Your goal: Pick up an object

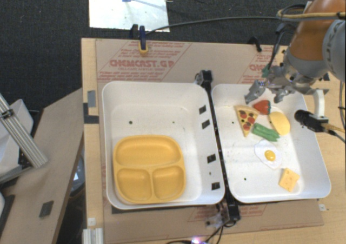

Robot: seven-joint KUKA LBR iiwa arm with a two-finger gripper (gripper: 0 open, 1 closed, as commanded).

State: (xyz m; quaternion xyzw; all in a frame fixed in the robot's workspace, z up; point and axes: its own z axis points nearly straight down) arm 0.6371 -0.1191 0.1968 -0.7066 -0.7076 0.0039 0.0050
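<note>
Scanning from the left, the left white plastic bin [108,129] holds a yellow three-compartment tray [149,170]. The right white plastic bin [319,175] carries the toy food. First comes a triangular pizza slice with red dots [246,118], its long axis running from the far rim toward the near side. Next is a green bean-shaped piece [265,132], then a white fried egg with a yellow yolk [268,156] nearer the camera. A small red rounded piece [262,106] lies just beyond the pizza's wide end. A pale yellow oval piece [279,122] and a yellow cheese wedge [289,179] lie further right.

The grey two-finger gripper [268,93] hovers at the bin's far side, its fingers spread apart and holding nothing. The red piece sits just on the near side of the fingertips, roughly between them, so it looks the likeliest target. The move probably calls for a short descent with a slight shift toward the camera.
</note>
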